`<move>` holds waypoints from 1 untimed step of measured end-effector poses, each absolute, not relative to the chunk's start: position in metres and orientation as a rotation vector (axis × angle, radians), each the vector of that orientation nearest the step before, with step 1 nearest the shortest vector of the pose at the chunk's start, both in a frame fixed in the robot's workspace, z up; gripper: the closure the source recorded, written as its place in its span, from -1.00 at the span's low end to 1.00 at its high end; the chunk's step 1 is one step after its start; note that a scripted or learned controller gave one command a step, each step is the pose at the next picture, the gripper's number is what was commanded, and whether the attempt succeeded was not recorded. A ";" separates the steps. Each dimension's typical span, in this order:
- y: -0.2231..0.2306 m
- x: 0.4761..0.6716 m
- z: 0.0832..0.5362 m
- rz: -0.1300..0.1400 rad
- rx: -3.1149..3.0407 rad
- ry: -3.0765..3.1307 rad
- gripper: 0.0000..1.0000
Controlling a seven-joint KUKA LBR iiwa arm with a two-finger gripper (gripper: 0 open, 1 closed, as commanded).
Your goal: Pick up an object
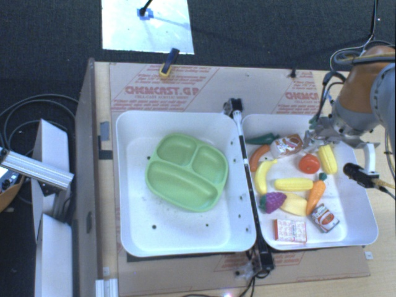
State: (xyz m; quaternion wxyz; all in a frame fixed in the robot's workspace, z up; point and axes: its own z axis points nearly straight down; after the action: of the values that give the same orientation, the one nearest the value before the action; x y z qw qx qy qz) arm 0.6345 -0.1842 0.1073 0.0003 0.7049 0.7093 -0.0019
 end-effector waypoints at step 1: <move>-0.203 0.602 0.083 -0.001 2.223 2.221 1.00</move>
State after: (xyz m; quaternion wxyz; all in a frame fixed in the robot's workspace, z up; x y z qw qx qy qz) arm 0.6023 -0.2030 0.0834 -0.0002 0.7074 0.7068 -0.0004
